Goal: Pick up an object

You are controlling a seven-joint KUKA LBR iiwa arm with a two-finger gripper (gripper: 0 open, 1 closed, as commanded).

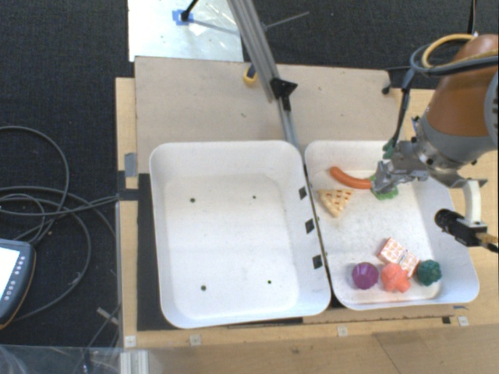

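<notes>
Nearest the camera, along the front wall of the right bin (468, 291), sit a purple piece (364, 275), an orange piece (395, 278), a dark green piece (428, 271) and, just behind them, a pink-and-white block (398, 254). Further back from that front wall, toward the bin's left side, lies a yellow waffle-like wedge (336, 202), and beyond it an orange sausage-shaped toy (350, 178). My end effector (385, 184) is down at the sausage's right end, just above a small green object (385, 194) that peeks out beneath it. Whether I am wide or narrow I cannot tell, and I cannot see anything gripped.

The green object looks like my target. It sits touching or just beside the sausage toy, so I judge I could nudge the sausage instead, or catch both and lose them on lifting. If I am off-centre, the little piece may squirt out sideways. The left bin (168, 158) lies across the divider, on the tabletop (195, 92).
</notes>
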